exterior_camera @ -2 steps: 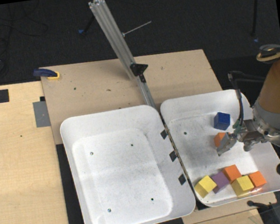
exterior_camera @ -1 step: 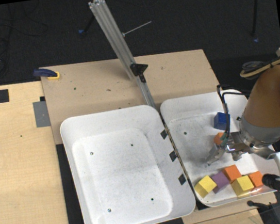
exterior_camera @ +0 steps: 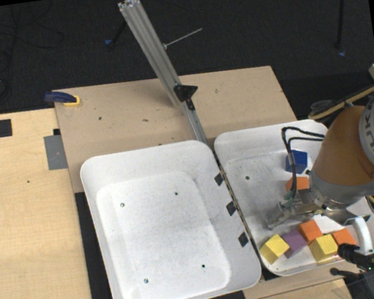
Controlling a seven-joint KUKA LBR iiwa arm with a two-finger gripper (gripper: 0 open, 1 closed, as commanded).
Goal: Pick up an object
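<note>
Several small blocks lie in the right bin [exterior_camera: 250,150]. A yellow block [exterior_camera: 275,247], a purple block [exterior_camera: 295,240], an orange block [exterior_camera: 310,230], a second yellow block [exterior_camera: 324,248] and another orange block [exterior_camera: 344,237] cluster at its front edge. A blue block [exterior_camera: 299,160] and a small orange piece [exterior_camera: 298,183] sit further back, beside the arm. My gripper [exterior_camera: 284,214] hangs low over the bin's middle, just behind the front cluster and left of the orange wrist band [exterior_camera: 344,153]. I see no block in it.
The left bin [exterior_camera: 107,174] stands beside the right one, with black clips [exterior_camera: 231,208] along the shared rim. A slanted aluminium bar [exterior_camera: 155,52] rises behind the bins. A black cable [exterior_camera: 300,137] loops near the wrist.
</note>
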